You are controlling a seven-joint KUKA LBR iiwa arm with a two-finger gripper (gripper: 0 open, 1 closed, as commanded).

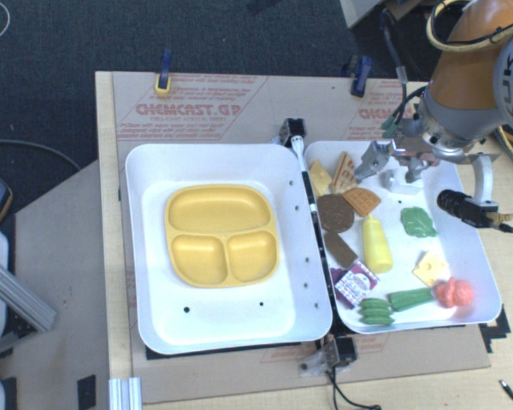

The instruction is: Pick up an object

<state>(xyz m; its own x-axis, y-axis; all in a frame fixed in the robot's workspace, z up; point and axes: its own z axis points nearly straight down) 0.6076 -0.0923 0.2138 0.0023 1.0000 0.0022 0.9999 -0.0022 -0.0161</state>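
Down at the near edge, a black clip (340, 349) pins the seam where the two white bins meet, a cable trailing off it toward the camera. Sweeping from the left now: dark carpet (43, 84) all round, grey metal framing (13, 293) poking in at the lower left corner, and the bench topped with a brown sheet (231, 101) printed in red, "CHEMCAST GP" readable near its far edge, with a blue-and-yellow clamp (163, 73) gripping that edge. On to the left bin (145, 229), and it carries a yellow divided plate (223, 234), one wide compartment at the back, two smaller ones in front. Across the seam, the right bin (479, 263) is crowded: crackers (349, 178) at the back left, a brown round disc (335, 213) just beside them, a yellow cylinder (376, 244) in the middle, a purple-and-white packet (354, 284) near the front with print too small to read, green pods (376, 311) touching the front wall, a green leafy piece (418, 222), a yellow cheese wedge (431, 268) and a pink lump (454, 293) at the right. And the gripper (399, 171), hanging under the orange band (474, 54), sits over the back of this bin, fingers spread apart, nothing between them, every object lying loose below.
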